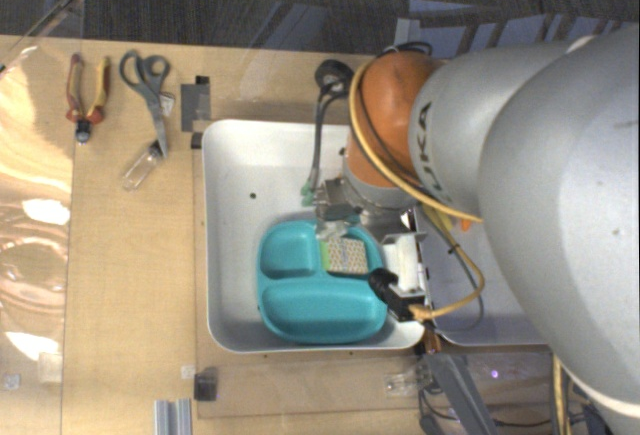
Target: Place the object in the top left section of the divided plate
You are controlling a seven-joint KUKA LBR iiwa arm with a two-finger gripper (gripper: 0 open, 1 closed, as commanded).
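Over the left white bin (230,223), the grey arm (520,173) reaches in from the right, its claw (338,223) low above the teal divided plate (315,308). A speckled, sponge-like object (348,258) lies in the plate's upper right section; whether the claw is spread or pinching it, I cannot tell. Scissors (150,93) and pliers (85,93) rest on the tabletop (120,303).
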